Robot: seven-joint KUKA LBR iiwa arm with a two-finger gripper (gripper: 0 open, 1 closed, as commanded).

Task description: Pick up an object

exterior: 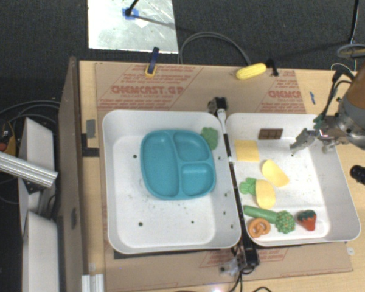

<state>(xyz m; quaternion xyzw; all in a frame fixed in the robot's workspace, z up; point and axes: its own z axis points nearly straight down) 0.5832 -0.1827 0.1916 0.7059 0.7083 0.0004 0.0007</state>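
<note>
The right bin holds several toy foods: a brown block, a yellow square slice, a pale yellow oval, a yellow piece with a green leafy bit, a green pod, an orange ring, a broccoli and a red piece. My gripper hangs over the bin's far right part, right of the brown block. Its fingers are spread open, with nothing between them.
The left bin carries a blue divided plate and a green toy at its far right corner. A yellow toy lies on the cardboard behind the bins. A black divider rail runs between the bins.
</note>
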